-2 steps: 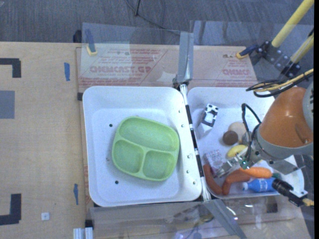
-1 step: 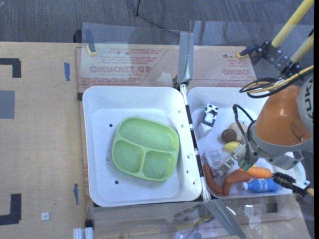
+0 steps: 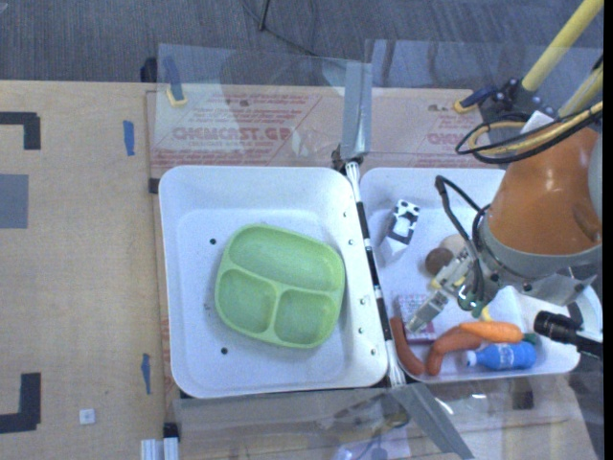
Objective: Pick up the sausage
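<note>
The claw point(image 3: 436, 300) is seen low in the right bin point(image 3: 421, 185) — just above the sausage point(image 3: 409, 355) — its state cannot be told.

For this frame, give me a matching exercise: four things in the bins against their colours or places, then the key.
Things:
1. divided plate
2. sausage
3. bottle
4. carrot

Descriptions:
A. blue, near the right bin's front edge
B. orange, just behind the blue item
C. green, in the left bin
D. reddish brown, curved, at the right bin's front left corner

Pairs: 1-C, 2-D, 3-A, 4-B
</note>
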You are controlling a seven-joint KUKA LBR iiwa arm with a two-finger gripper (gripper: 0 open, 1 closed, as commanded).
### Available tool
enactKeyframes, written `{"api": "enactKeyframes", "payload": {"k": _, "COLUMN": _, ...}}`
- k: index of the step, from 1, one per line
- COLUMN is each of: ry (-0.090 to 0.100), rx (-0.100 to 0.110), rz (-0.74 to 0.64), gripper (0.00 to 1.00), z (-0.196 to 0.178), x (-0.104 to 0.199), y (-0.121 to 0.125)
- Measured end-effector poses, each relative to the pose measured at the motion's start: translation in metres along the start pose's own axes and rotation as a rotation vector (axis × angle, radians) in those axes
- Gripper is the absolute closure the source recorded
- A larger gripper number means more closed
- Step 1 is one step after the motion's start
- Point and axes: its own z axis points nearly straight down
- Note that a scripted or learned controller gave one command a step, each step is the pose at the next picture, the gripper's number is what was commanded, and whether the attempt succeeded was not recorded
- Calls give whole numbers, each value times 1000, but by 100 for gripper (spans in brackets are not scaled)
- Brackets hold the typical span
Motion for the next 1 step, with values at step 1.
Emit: {"api": "enactKeyframes", "payload": {"k": 1, "ry": -2, "rx": 0, "rz": 39, "gripper": 0, "z": 55, "x": -66, "y": -3}}
